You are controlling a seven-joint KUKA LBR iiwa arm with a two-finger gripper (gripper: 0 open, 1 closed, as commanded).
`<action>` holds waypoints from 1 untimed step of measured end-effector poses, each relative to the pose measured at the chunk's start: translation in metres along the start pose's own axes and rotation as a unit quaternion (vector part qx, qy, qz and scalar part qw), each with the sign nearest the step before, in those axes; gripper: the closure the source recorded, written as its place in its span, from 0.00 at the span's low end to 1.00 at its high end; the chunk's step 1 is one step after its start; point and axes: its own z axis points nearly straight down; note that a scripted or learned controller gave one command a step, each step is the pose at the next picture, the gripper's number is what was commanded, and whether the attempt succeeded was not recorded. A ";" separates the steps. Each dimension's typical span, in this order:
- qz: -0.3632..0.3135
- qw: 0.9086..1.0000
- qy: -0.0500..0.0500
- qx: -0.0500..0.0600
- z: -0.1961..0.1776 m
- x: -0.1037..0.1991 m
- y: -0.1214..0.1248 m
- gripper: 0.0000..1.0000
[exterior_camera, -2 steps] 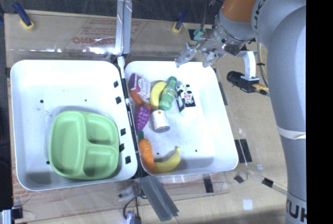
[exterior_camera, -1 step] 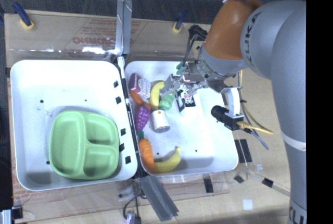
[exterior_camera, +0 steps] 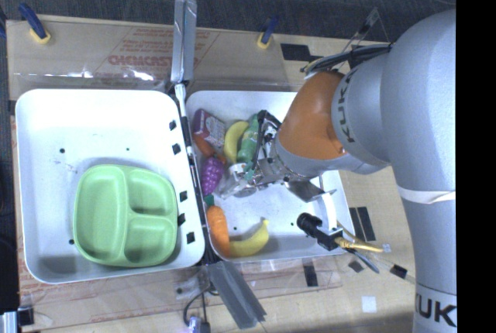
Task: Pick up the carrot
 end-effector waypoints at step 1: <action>0.038 0.999 -0.006 -0.009 -0.005 0.016 -0.045 0.00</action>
